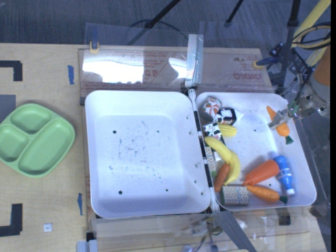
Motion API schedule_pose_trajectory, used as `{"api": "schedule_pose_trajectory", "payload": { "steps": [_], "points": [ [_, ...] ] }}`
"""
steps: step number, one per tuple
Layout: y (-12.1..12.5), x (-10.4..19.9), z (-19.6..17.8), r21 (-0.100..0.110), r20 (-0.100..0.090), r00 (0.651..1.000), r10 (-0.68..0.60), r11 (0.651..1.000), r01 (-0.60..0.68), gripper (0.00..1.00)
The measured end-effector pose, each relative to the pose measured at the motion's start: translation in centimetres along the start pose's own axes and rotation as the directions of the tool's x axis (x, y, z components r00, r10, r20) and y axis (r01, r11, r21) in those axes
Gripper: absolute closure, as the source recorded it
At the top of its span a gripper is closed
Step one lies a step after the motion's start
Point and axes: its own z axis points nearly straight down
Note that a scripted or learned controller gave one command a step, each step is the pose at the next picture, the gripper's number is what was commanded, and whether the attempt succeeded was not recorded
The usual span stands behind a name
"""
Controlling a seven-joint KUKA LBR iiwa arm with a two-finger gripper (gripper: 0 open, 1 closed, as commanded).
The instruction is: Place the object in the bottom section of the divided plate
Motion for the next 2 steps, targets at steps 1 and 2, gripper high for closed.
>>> {"api": "schedule_pose_trajectory", "payload": {
  "steps": [1, 2],
  "points": [
    [0.2, 7.7, 8.7, 0.002, -0.002, 0.967, -0.256, 0.967, 0.256, 1.0],
    [2.1, 14.8, -0.6, 0.0, -0.001, 0.951, -0.31, 0.951, 0.31, 1.0]
  ]
}}
